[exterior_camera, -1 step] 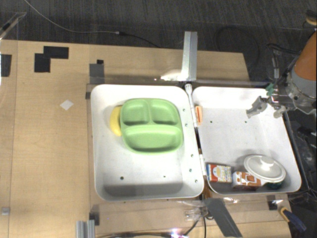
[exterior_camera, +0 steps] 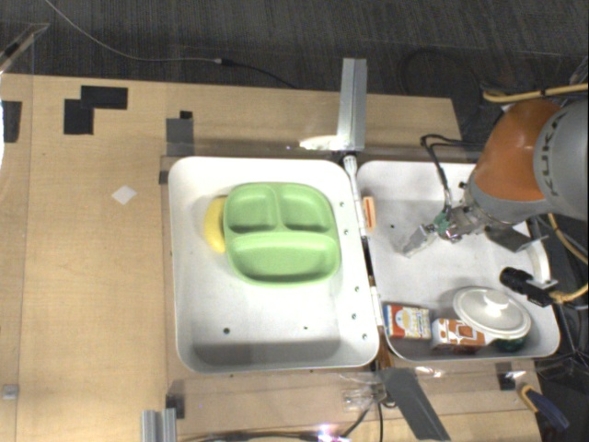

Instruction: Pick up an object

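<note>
**Approach phase: gripper over right bin, nothing seen in grasp**

The grey arm w/ orange band (exterior_camera: 520, 159) is reached in from the right of the frame, and its two-finger gripper (exterior_camera: 425, 236) is held over bare floor in the upper-middle of the right shallow white bin (exterior_camera: 398, 184). How far the gripper is opened can't be told; it is too small and blurred. No object is seen at its tip.

Candidate objects are found elsewhere. A round white lidded bowl (exterior_camera: 490, 313), a small red-and-white carton (exterior_camera: 408, 321) and a brown-and-white carton (exterior_camera: 457, 335) are grouped along the lower edge of the right bin, well apart from the gripper. In the left shallow white bin (exterior_camera: 267, 339) a green three-compartment plastic tray (exterior_camera: 280, 231) is laid over a yellow item (exterior_camera: 214, 224), towards upper-centre.

Judged: pick not yet made. Next move calls for repositioning towards lower right, over one carton, then descent w/ alignment across its narrow side.
</note>
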`<action>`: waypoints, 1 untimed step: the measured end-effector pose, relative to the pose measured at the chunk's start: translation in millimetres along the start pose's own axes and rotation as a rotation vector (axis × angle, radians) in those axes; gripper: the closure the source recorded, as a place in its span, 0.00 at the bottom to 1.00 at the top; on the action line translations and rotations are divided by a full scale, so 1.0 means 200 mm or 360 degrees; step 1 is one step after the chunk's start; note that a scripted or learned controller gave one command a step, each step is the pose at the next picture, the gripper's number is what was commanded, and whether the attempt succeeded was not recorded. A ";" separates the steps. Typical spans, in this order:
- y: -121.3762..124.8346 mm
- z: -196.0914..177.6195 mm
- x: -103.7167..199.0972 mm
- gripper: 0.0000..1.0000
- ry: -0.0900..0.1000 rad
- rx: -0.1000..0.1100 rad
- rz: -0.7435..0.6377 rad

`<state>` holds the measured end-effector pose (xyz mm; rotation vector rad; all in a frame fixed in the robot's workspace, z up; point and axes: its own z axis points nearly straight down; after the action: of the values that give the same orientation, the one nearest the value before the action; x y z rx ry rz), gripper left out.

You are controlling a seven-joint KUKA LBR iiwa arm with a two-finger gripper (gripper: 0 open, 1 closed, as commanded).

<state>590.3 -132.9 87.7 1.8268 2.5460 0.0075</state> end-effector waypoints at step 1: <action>-0.03 -0.39 -0.12 0.00 -0.0001 0.0003 0.0101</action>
<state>591.4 -156.8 165.3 1.9073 2.4870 0.0052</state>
